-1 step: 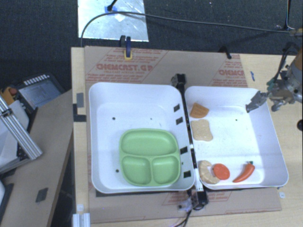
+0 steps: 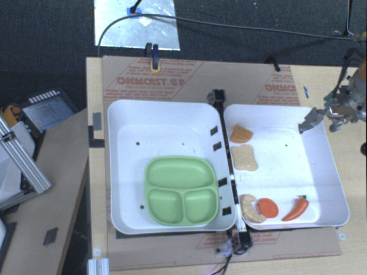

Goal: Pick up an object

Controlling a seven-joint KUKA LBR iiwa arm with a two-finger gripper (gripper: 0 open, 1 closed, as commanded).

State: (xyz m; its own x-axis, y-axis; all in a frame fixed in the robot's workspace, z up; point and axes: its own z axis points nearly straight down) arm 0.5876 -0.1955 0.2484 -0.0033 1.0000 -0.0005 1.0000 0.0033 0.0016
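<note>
The right bin (image 2: pixel 321 171) holds several toy foods. An orange wedge (image 2: pixel 241 134) and a beige bread slice (image 2: pixel 245 157) lie along its left wall. At its front edge sit a pale beige piece (image 2: pixel 250 208), a round red tomato (image 2: pixel 267 208) and a red chili pepper (image 2: pixel 295 209). My gripper (image 2: pixel 320 124) hovers over the bin's back right corner, well away from all of them. It is open, and nothing sits between its fingers.
A green three-compartment plate (image 2: pixel 180 189) fills the front of the left bin (image 2: pixel 132 130). A black divider clamp (image 2: pixel 218 99) stands where the two bins meet. Cables run across the dark floor behind the bench.
</note>
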